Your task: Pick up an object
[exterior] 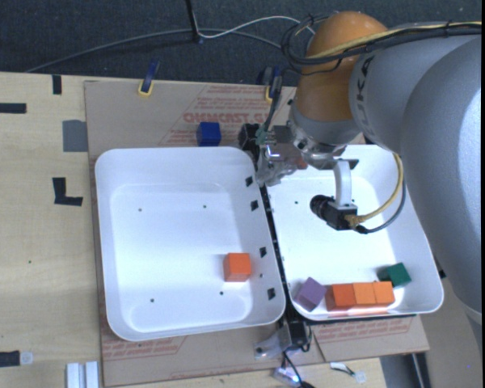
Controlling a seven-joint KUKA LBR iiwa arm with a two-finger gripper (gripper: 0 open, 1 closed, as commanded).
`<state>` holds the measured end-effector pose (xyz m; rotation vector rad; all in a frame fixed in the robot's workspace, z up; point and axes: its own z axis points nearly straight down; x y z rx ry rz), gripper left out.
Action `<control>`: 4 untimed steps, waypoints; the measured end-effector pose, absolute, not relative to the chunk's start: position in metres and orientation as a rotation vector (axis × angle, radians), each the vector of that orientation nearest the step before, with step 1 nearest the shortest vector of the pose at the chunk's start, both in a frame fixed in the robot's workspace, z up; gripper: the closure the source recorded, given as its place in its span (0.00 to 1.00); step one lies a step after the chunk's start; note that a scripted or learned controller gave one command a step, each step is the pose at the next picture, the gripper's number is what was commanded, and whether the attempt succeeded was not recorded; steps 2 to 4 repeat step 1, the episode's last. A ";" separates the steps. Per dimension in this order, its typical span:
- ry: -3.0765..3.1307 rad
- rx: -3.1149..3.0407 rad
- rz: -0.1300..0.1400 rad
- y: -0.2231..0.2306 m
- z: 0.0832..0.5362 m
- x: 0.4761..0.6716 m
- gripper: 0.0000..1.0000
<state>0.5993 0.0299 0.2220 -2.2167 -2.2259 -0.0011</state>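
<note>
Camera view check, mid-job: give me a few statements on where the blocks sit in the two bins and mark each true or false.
1. An orange cube lies in the left bin. True.
2. The purple block lies in the left bin. False: it is in the right bin, near its front edge.
3. A long orange block lies between the purple block and a green block. True.
4. The blue cube lies inside the right bin. False: it sits on the cardboard behind the left bin.
5. The green block touches the orange cube. False: they lie in different bins.
</note>
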 end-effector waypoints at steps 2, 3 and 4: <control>-2.225 -2.217 0.001 0.076 0.216 0.605 1.00; -2.225 -2.217 0.001 0.076 0.216 0.605 1.00; -2.225 -2.217 0.001 0.076 0.216 0.605 1.00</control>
